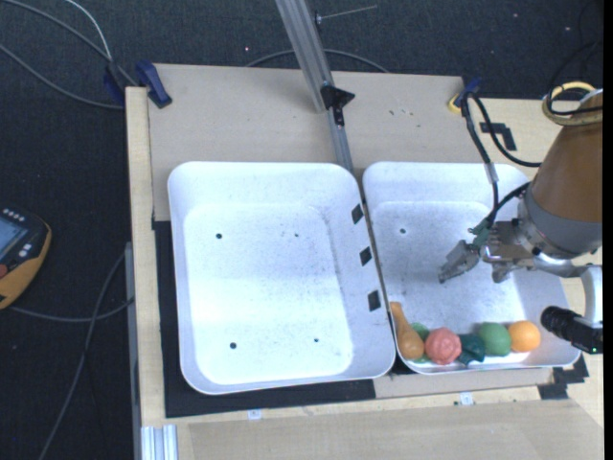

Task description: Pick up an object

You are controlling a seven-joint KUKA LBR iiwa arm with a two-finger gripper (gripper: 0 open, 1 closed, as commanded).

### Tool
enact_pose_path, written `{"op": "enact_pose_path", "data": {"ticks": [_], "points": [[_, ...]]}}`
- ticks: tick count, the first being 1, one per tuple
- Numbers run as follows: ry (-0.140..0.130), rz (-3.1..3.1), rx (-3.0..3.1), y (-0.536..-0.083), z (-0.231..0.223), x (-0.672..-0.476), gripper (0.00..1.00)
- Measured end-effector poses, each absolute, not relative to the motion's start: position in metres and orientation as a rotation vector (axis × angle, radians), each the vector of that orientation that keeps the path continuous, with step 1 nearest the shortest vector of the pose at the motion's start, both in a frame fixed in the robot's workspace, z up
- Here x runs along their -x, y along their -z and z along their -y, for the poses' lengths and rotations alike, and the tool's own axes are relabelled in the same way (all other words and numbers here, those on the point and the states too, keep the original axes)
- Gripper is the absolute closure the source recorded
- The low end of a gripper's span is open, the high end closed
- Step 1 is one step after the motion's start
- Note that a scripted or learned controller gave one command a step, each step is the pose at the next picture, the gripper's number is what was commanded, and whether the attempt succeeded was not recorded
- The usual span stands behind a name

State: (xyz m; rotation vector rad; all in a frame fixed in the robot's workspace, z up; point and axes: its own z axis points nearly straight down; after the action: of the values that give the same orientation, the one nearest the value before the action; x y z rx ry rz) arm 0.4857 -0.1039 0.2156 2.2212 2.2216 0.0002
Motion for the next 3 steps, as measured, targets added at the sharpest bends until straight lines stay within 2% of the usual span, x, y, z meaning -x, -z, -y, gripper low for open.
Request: {"op": "enact_pose_path", "data": {"ticks": [1, 2, 3], "points": [[0.000, -2.227, -2.218, -0.199, 0.051, -0.481, 0.00], [0.000, -2.220, -2.222, -0.196, 0.102, -0.615, 0.00], [-0.001, -2.224, -2.220, -0.196, 0.074, -0.581, 0.00]]}}
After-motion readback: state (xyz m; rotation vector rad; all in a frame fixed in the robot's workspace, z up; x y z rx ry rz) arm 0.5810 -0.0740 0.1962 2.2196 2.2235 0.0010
